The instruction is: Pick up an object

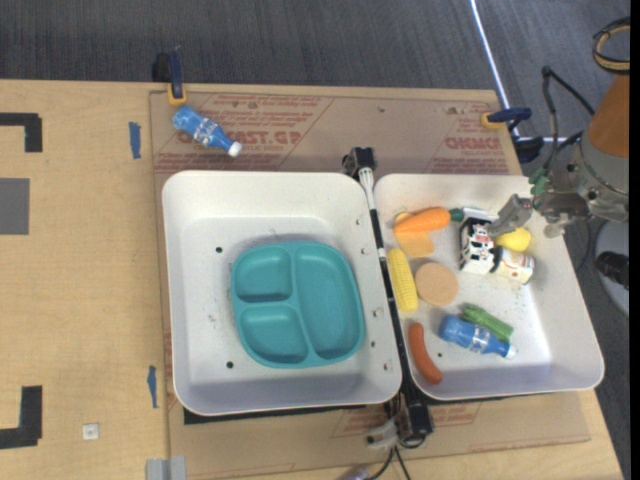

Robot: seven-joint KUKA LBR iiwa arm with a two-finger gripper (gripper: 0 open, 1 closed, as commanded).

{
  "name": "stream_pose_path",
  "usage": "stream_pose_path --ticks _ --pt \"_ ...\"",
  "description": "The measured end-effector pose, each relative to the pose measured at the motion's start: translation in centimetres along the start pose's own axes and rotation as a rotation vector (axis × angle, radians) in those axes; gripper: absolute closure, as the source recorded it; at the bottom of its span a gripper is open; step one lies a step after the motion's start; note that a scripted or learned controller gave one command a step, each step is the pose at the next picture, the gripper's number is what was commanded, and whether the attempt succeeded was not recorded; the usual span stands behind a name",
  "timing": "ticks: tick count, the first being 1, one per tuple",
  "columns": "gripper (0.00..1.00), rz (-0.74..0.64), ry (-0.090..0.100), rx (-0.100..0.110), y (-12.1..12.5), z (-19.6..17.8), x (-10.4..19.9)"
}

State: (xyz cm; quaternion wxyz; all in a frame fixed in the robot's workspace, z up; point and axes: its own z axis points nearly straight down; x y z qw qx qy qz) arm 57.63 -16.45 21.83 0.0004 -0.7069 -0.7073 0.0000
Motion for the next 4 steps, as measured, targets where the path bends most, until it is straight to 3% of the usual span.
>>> stream_pose_path --ticks 1,2,3,4 --pt "0.00 -0.063 -0.001 -0.003 0.9 11.5 3.4" --pt "0.00 -0.087 0.001 0.017 5.0 13.0 4.5" --pt "1.00 -0.087 0.000 0.012 5.2 11.8 4.5" --pt "1.00 -0.015 -0.001 -0.003 5.0 1.4 7.3"
